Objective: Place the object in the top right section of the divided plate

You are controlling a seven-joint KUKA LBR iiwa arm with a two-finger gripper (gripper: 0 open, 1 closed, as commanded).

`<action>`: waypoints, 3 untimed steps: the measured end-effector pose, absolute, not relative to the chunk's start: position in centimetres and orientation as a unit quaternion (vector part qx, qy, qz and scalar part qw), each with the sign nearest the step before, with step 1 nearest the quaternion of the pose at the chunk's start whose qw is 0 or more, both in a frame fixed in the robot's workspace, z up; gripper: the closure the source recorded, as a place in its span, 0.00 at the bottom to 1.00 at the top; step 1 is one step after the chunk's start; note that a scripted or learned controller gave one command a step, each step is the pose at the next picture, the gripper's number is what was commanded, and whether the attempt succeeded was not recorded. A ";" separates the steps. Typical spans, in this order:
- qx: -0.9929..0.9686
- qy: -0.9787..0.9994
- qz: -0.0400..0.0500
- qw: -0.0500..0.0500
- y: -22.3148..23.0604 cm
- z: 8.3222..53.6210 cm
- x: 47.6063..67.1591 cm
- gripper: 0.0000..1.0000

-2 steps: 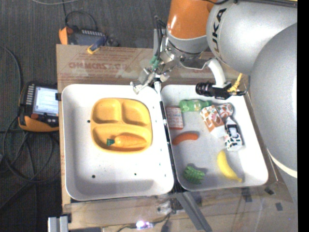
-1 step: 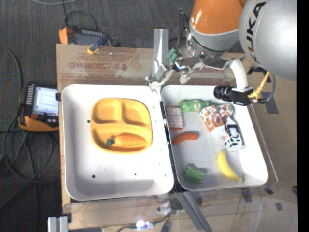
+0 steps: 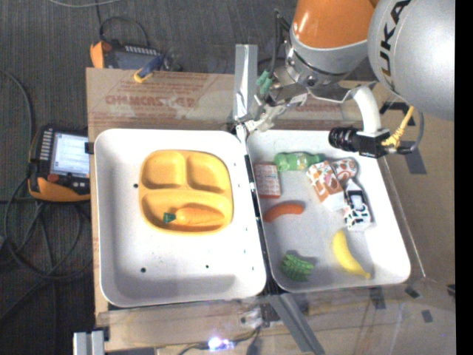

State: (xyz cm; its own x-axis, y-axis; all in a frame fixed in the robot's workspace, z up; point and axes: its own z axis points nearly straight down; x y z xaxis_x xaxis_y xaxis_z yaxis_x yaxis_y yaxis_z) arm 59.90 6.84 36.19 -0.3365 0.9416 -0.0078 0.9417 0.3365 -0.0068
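Gripper at twelve o'clock of right bin, jaws' state unreadable; grasp firmly, release low over plate's two-o'clock section.

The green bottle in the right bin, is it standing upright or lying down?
Lying down. The green bottle rests on its side near the far wall of the right bin, its length running across the view.

Dark grey carpet floor with loose cables beside a cardboard-topped bench
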 end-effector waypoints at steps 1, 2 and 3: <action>0.561 0.828 -0.002 0.001 4.2 36.5 60.9 1.00; 0.367 0.930 -0.001 0.001 4.5 43.3 60.5 1.00; 0.549 0.836 -0.002 -0.001 3.9 33.9 63.2 1.00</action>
